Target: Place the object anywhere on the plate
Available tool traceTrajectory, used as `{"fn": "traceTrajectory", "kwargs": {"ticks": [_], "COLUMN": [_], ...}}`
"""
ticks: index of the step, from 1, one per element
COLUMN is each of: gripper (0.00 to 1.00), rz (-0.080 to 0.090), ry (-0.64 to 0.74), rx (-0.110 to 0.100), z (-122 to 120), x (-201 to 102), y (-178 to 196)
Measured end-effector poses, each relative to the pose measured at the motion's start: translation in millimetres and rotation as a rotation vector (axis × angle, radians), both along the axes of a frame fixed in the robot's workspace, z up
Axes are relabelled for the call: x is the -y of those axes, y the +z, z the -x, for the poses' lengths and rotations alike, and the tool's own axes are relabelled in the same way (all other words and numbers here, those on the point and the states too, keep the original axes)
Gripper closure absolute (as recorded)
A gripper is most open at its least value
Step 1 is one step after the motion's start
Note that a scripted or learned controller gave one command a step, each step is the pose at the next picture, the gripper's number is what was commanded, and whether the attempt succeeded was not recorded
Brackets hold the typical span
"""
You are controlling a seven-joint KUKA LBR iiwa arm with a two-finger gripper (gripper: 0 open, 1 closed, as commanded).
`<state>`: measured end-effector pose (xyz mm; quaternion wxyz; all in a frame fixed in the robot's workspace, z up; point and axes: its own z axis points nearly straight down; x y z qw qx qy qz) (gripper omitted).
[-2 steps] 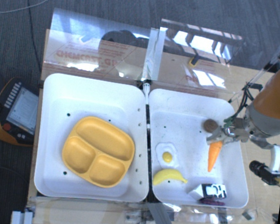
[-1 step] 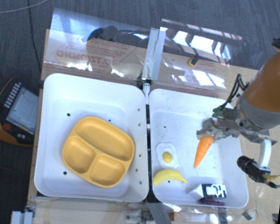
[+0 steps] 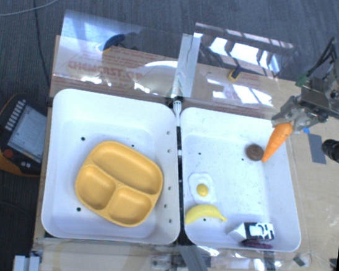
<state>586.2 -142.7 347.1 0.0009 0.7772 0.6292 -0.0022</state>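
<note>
Two white bins (image 3: 59,166) on a bench (image 3: 329,204), dark carpet (image 3: 21,29) around.

plate (image 3: 119,183): yellow plastic, smooth, faint sheen. bins (image 3: 64,148): white plastic, matt, right one speckled. carrot (image 3: 276,140): orange plastic, smooth. banana (image 3: 203,214): yellow, glossy. panels (image 3: 124,56) along the bins' far edge: clear, reflective. floor (image 3: 21,29): dark ribbed carpet.

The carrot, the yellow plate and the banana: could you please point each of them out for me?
carrot (image 3: 276,141), camera view, middle of its orange body.
yellow plate (image 3: 93,163), camera view, its raised left rim.
banana (image 3: 203,214), camera view, middle of its curved body.
</note>
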Motion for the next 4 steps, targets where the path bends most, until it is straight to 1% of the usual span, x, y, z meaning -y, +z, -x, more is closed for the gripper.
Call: {"fn": "traceTrajectory", "kwargs": {"ticks": [1, 2, 3, 4], "gripper": [1.0, 1.0, 1.0, 0.0], "rz": [-0.004, -0.004, -0.003, -0.003], "ry": [0.022, 0.036, 0.031, 0.031], "rx": [-0.004, -0.001, -0.005, -0.005], "z": [46, 48, 42, 42], "x": [-72, -158, -215, -215], "y": [-112, -102, -166, -166]}}
